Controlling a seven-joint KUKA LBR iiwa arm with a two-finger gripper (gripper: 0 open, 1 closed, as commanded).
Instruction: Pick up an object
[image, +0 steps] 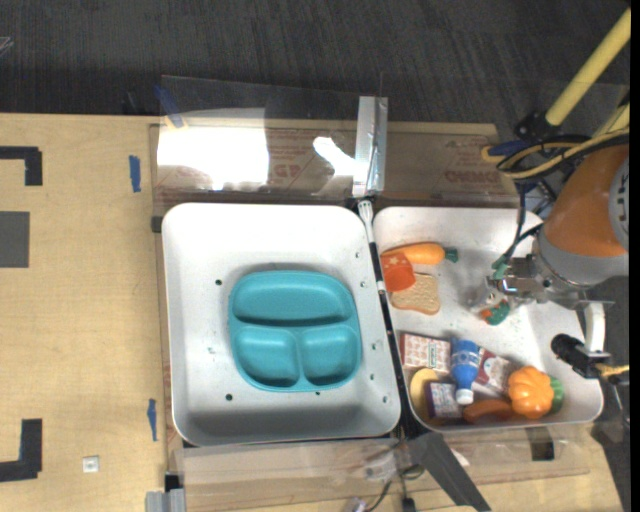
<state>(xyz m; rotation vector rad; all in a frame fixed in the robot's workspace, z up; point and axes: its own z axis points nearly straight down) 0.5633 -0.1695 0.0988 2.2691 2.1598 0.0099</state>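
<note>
My gripper (507, 284) hangs over the right side of the right bin (470, 222), reaching in from the right on the grey arm with its orange band (590, 215). Just below it lies a small orange and teal piece (496, 314), and I cannot tell whether the two touch. Left of it lie an orange carrot (420, 254) and a slice of bread (417, 293) with a red piece (397, 270) on its corner. Along the front of the bin sit a small printed box (424, 352), a blue bottle (465, 365), a yellow banana (421, 385), a brown sausage (484, 408) and an orange pumpkin (530, 391).
The left bin (190, 300) holds a teal divided plate (294, 327). A clear plastic panel with a metal strip (371, 145) stands behind the bins. Cables and a yellow pole (592, 65) crowd the back right. A black fitting (570, 350) juts over the right bin's rim.
</note>
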